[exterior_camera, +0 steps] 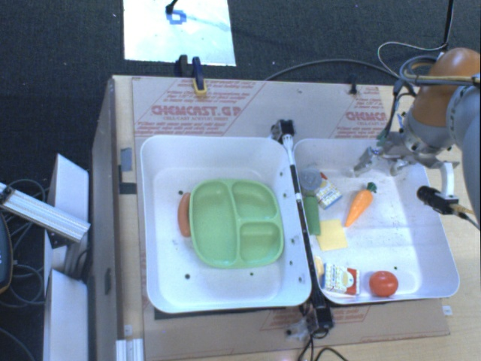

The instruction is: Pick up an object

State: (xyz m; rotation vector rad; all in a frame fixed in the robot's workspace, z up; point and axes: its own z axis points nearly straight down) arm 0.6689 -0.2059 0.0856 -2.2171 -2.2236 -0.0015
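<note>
The right bin [432,235] holds an orange carrot [359,205], a red tomato [383,283], a yellow cheese slice [332,235], a green stick-shaped item [311,220], a small printed carton [328,194], a grey can [310,179] and a juice box [340,279]. My gripper [382,162] hangs over the far part of this bin, just beyond the carrot's leafy end. Its fingers are spread open with nothing between them.
The left bin [161,201] holds a green divided plate [235,222] with a reddish sausage [183,213] tucked at its left edge. A black divider rail [297,209] runs between the bins. Cables [406,51] loop behind the arm at the back right.
</note>
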